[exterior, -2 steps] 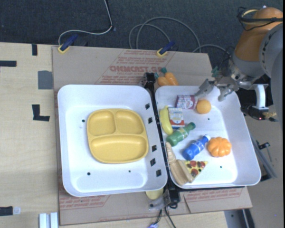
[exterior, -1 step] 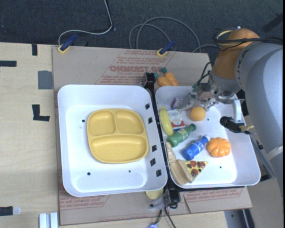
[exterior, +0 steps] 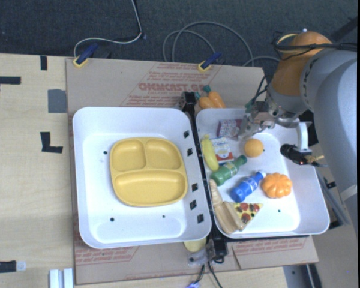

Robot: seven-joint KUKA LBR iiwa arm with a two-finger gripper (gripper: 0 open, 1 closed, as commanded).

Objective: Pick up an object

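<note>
Two white bins sit side by side on my screen: the left bin [exterior: 90, 161] carries a yellow divided tray [exterior: 148, 171], and the right bin [exterior: 309, 212] holds the clutter I can pick from. My gripper [exterior: 254, 123] hangs over the far part of the right bin, just beside the small orange ball [exterior: 254, 147] and a pinkish packet [exterior: 229, 128]; from this angle I cannot tell how the pincer is set, and I see nothing held in it. I judge the ball the nearest candidate, with the blue bottle [exterior: 247, 186], green bottle [exterior: 227, 171], orange pumpkin [exterior: 276, 185], banana [exterior: 209, 153] and pizza slice [exterior: 244, 211] further toward me. I'd centre squarely over the ball before descending, since a round thing will roll off a skewed pinch. Red print on the cardboard [exterior: 162, 86] under the bins begins "CHEMCAST"; the packet's lettering is too small to read.
</note>
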